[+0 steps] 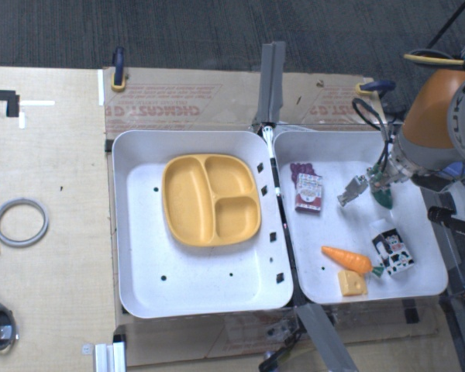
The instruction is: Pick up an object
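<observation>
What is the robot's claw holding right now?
I can't tell. The gripper hangs over the right bin, with a green thing beside it, but nothing clearly sits in its grasp.

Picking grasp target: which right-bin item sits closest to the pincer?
The purple-and-red snack box, just left of the pincer. The carrot, cheese wedge and black-and-white carton lie nearer the bin's front edge.

A grey arm with a broad orange band; black cables loop above its silvery gripper.
</observation>
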You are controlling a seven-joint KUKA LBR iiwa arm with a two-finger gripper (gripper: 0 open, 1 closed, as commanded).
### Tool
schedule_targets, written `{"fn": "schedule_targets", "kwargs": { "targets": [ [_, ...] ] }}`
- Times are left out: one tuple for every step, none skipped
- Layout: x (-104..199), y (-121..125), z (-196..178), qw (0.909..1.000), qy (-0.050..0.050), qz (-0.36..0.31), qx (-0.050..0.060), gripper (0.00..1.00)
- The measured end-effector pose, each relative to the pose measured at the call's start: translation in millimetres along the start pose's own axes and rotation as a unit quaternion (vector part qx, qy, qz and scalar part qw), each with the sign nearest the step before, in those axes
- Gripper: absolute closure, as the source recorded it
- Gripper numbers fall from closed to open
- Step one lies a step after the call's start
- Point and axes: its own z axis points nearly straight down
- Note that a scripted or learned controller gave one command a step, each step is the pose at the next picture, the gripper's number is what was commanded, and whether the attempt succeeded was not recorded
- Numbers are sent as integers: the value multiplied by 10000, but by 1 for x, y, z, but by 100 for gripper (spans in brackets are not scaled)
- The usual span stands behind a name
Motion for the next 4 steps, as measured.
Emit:
{"fn": "schedule_targets", "kwargs": {
  "targets": [
    [7, -124, -17, 10000, -10, -64, 20, 0],
    [7, -124, -25, 10000, -12, -62, 19, 100],
    [18, -53, -2, 9784, -49, 2068, -46, 100],
    [104, -28, -108, 9817, -18, 1905, 26, 100]
  ]
}}
